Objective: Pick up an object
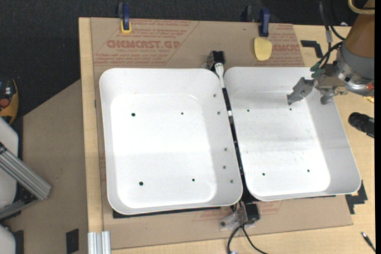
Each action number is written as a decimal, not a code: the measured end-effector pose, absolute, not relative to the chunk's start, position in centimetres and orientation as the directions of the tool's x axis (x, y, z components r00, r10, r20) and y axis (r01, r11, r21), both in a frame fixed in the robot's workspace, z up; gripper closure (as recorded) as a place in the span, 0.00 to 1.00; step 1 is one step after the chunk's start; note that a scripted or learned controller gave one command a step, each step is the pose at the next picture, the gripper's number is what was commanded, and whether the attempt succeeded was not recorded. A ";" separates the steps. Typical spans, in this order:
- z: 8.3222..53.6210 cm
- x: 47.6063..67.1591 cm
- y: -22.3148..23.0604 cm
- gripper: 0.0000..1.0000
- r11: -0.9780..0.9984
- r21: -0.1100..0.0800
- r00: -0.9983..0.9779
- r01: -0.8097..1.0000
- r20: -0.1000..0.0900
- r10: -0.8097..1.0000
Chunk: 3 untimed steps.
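Camera view, looking down at a slant on the bench: two white bins side by side, left bin (161,140) and right bin (292,134), sitting on a brown board (149,44) with red lettering. So the arm (360,50) reaches in from about 3 o'clock, and the gripper (309,91) hangs over the right bin's 1 o'clock corner. One grey finger (297,92) points down toward 8 o'clock, the other is a short stub nearer the wrist, so they look spread apart with nothing between them. Can't tell if the tip is touching the bin floor. The only loose object I can spot is a small yellow piece (262,48) on the board at 12 o'clock of the right bin, just outside its rim, under a blue clamp (264,21). Another blue clamp (124,13) sits at the board's far left.
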<state>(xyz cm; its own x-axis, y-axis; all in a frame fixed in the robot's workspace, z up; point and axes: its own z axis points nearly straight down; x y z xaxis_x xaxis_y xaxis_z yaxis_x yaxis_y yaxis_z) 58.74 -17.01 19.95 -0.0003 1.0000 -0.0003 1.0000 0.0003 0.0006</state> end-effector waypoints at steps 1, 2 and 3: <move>21.0 58.8 -17.0 1.00 0.001 0.004 -0.001 1.000 -0.001 1.000; 38.7 55.9 -12.0 1.00 0.005 0.020 -0.005 1.000 -0.002 1.000; 28.3 57.4 -8.8 1.00 0.003 -0.010 -0.003 1.000 0.003 1.000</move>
<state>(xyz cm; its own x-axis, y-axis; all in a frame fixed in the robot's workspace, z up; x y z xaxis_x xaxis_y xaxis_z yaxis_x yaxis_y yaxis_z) 57.43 -8.78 28.30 -0.0034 1.0000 0.0030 0.9999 0.0035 -0.0097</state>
